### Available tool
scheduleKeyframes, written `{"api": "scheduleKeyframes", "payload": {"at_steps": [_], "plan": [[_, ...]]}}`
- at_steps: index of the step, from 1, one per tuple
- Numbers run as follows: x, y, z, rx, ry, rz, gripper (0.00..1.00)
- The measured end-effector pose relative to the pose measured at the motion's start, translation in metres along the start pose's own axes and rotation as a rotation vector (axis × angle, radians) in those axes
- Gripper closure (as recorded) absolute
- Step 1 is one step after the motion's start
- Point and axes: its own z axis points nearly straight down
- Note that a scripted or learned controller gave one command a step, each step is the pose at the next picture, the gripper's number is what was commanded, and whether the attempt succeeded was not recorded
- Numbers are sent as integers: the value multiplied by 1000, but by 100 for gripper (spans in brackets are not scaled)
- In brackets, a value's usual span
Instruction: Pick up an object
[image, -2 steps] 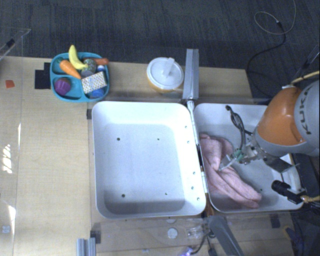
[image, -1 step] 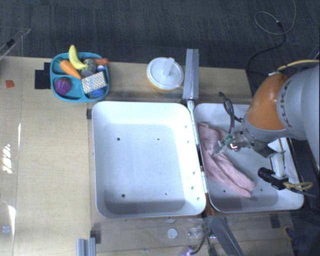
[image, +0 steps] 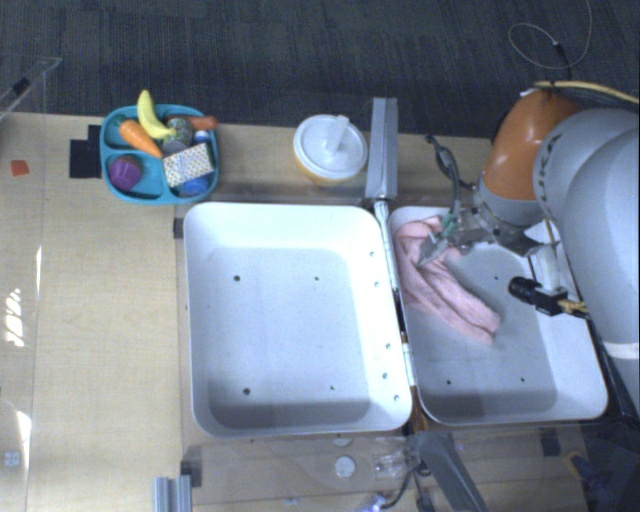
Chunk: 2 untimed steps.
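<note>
A pink cloth (image: 440, 282) lies crumpled in the right bin (image: 520, 390), along its left wall and far part. My gripper (image: 437, 243) is down at the cloth's upper end, its dark fingers touching or pressing into the fabric. The grey arm with its orange band (image: 525, 150) reaches in from the right above the bin's far corner. The fingertips are small and partly hidden against the cloth.
The left bin (image: 290, 320) sits beside the right one, divided by a metal rail (image: 395, 300). Behind the bins stand a white lidded cup (image: 330, 148) and a blue tray (image: 160, 155) of toy food. A black cable fitting (image: 535, 295) hangs over the right bin.
</note>
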Motion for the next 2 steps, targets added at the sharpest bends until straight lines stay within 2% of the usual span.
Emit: {"api": "scheduleKeyframes", "payload": {"at_steps": [1, 2], "plan": [[0, -13, -11, 10, 4, 94, 0], [-9, -11, 0, 5, 3, 319, 0]]}}
